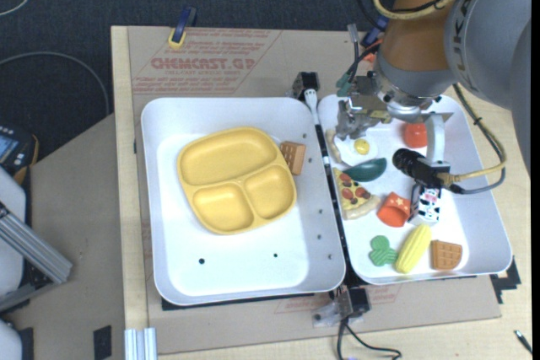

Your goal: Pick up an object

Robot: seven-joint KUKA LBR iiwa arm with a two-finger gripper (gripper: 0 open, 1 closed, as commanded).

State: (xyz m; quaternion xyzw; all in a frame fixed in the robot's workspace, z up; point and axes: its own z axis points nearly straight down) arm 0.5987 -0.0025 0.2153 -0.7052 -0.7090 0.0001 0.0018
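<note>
over the far-left corner of the right shallow white bin (485, 242), the end effector (353, 124) hangs low, at the end of the grey arm with the orange band (426, 8). whether it is spread or pressed together i cannot tell, since the metal parts blur into one cluster from this angle, and nothing can be seen pinched in it.

just below and a touch to the right of the end effector lies a small white fried-egg toy with a yellow yolk (360, 148), the nearest candidate for a pick. its shape is flat and roundish, so no long axis matters much. beyond it, further toward the near edge, sit a dark green leaf-shaped piece (366, 170) and a pizza slice toy (353, 193). well off toward the near rim lie a yellow plastic corn cob (413, 247), a green cactus-like toy (382, 250) and a brown waffle square (445, 254).

to the left of the end effector, across the divide, the left white bin (181, 265) holds a yellow three-compartment plastic plate (237, 180) with a small tan cracker piece (293, 156) beside it.

judging by position, the coming move is a short drop onto the egg rather than a reach.
</note>
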